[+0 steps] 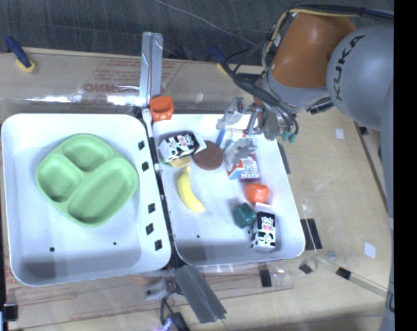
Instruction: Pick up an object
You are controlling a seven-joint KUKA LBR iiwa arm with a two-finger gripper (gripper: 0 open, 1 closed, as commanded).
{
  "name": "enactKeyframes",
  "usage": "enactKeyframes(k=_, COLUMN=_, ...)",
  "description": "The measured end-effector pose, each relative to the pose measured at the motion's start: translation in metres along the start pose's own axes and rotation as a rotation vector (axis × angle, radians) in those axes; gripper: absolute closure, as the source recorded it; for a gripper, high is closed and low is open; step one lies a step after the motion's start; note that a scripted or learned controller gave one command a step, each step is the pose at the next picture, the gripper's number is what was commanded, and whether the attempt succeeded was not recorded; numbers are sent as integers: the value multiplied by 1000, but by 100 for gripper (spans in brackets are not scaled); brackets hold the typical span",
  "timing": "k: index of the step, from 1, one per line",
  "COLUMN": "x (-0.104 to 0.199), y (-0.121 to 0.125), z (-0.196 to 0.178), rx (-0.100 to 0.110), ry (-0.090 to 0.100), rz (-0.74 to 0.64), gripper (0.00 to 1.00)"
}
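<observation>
We see the end effector (244, 131) poised over the right bin's (215, 243) far end, just above a glossy red carton (244, 165); whether it is apart or clamped we cannot tell. We judge the pick unfinished: next, a straight descent. Left of the carton lie a brown disc (209, 157) and a curved banana (189, 190).
</observation>
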State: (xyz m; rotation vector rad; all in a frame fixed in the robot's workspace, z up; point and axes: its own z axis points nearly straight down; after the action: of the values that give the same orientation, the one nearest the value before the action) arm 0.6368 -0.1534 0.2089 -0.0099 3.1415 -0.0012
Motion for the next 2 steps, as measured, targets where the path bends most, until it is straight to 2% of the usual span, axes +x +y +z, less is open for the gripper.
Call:
enactKeyframes(k=1, x=81, y=-30, z=117, rx=-1, ry=-1, rz=-259, gripper=0)
enactKeyframes(k=2, x=138, y=21, z=117, rx=-3, ry=1, rz=-218, gripper=0)
